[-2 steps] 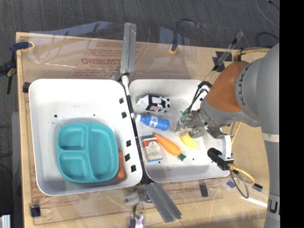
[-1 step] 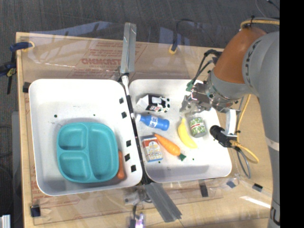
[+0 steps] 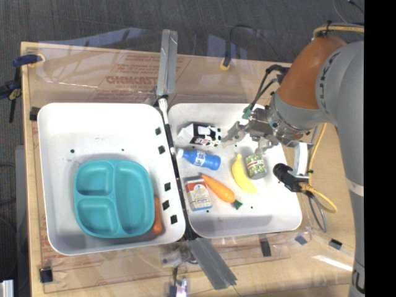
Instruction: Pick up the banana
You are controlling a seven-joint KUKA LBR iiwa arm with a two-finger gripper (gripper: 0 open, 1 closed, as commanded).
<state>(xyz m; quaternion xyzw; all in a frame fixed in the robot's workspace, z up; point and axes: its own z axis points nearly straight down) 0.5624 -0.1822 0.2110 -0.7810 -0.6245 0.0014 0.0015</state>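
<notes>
Inside the right white bin point(image 3: 281, 218), smooth curved yellow banana point(image 3: 242, 174) beside small green jar point(image 3: 255, 165), metal end effector point(image 3: 252, 136) above, grip state unclear, glossy carrot point(image 3: 219, 189) near.

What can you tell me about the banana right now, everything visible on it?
The banana is plain yellow, smooth and curved, looking like a plastic toy. It lies flat on the floor of the right bin, its narrow stem end pointing up-frame. A small green-labelled jar sits tight against its right side. The carrot lies just to its left, apart. The claw hovers above its upper end, not gripping it.
</notes>
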